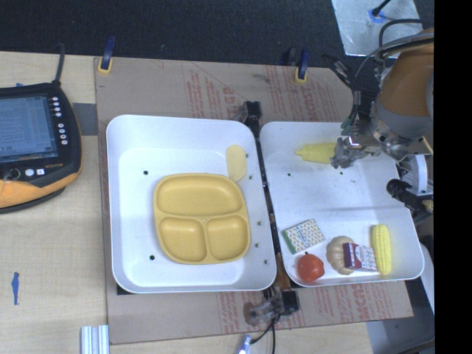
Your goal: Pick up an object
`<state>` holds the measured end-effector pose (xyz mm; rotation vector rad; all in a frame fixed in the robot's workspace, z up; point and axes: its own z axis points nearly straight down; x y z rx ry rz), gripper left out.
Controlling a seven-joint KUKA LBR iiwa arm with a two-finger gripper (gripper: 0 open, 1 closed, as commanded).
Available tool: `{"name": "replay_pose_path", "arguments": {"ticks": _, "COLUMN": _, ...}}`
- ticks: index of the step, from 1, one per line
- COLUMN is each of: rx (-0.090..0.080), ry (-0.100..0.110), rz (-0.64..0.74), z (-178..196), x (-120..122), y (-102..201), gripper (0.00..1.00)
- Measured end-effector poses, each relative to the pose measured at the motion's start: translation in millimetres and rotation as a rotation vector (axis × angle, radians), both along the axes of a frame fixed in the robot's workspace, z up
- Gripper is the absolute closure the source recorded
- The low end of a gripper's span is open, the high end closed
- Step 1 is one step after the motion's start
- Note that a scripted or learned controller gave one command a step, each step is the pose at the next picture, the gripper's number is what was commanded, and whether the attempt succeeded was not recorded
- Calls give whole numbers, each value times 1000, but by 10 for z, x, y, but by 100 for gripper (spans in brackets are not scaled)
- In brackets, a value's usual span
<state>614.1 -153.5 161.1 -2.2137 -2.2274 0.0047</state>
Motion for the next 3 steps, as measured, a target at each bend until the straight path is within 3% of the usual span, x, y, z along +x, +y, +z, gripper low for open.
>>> {"name": "replay_pose_path", "arguments": {"ticks": 1, "rx": 1, "ry": 2, "rz": 1, "z": 310, "x": -205, "y": 671, "gripper": 100}}
{"name": "replay_pose_path", "arguments": {"ticks": 2, "rx": 0, "ry": 0, "rz": -5, "z": 116, "x": -82, "y": -168, "gripper": 100}}
{"name": "replay_pose_path", "arguments": {"ticks": 3, "rx": 1, "ry": 2, "rz": 1, "z": 308, "x": -208, "y": 644, "gripper": 100}}
